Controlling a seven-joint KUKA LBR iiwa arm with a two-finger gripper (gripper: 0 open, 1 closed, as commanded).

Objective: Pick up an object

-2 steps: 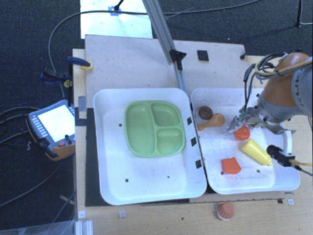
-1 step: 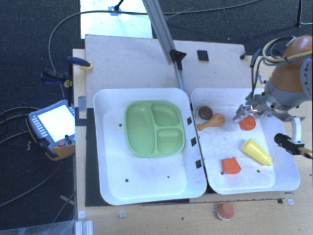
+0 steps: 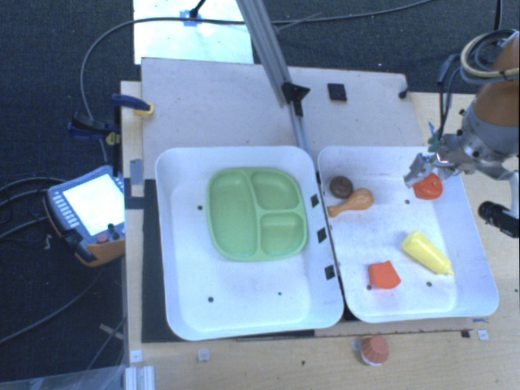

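Camera view: the arm reaches in from the right, and its jaws hang over the far right corner of the right bin. The gripper sits directly above a red object, close against its top edge; whether the jaws are spread or closed I cannot tell, and the red object looks to rest on the bin floor.

In the same bin, a brown ball lies near the far left corner, with a tan pear-like piece touching it just beside. A yellow piece lies toward the right wall, and an orange block sits near the front, apart from the yellow one.

The left bin holds a green divided tray. On the table, in front of the right bin, rests a small round reddish item.
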